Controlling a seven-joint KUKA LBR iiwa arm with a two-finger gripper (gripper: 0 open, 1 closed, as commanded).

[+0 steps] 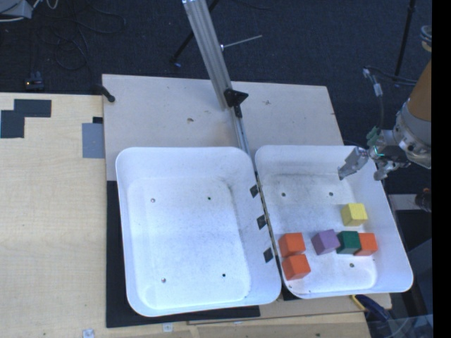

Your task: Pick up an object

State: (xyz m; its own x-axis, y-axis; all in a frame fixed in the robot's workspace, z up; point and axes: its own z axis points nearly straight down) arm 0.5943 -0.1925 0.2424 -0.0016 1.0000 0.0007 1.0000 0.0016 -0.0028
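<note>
The right bin holds several small blocks. A yellow block lies toward its right side. Below it stand a purple block, a green block and an orange block in a row. Two more orange blocks sit near the bin's left wall. My gripper hangs at the bin's upper right edge, above and apart from the yellow block, with its fingers spread open and nothing between them.
The left bin lies beside the right one, joined by black clips. A slanted aluminium rail rises behind the bins. The pale board under the bins extends to the back.
</note>
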